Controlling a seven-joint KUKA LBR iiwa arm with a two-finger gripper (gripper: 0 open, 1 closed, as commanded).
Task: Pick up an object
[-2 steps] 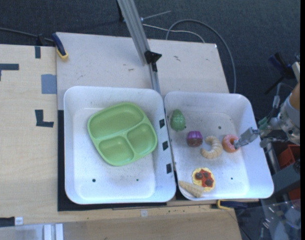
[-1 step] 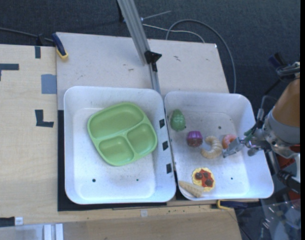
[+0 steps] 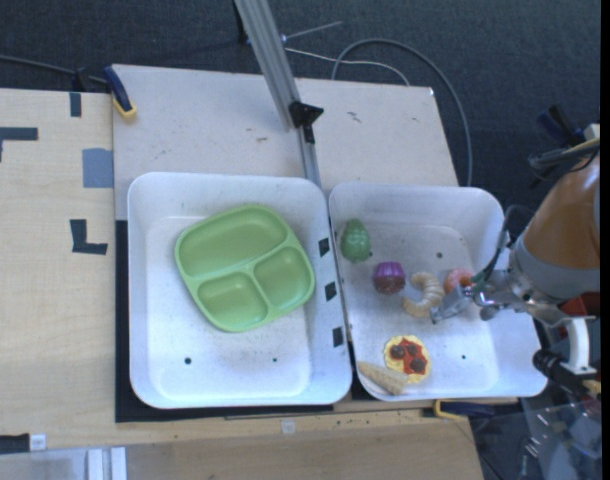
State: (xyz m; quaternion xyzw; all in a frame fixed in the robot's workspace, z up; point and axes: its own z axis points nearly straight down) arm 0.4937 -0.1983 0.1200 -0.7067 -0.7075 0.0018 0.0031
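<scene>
The right bin [image 3: 465,208] holds a green pepper-like toy [image 3: 355,240], a purple round toy [image 3: 388,277], a tan curled piece [image 3: 424,294], a small pizza toy [image 3: 406,356] and a pale wedge [image 3: 381,377] at the front rim. My gripper [image 3: 451,302] reaches in from the right, low over the bin, its tips right beside the tan curled piece. A small red-orange bit [image 3: 459,280] sits against the gripper's upper side. I cannot tell whether anything lies between the tips.
The left bin [image 3: 155,358] bears a green divided plate [image 3: 245,266]. A metal rail [image 3: 275,58] runs from the top down to the seam between the bins. The arm's orange band [image 3: 570,223] hangs over the right bin's right rim.
</scene>
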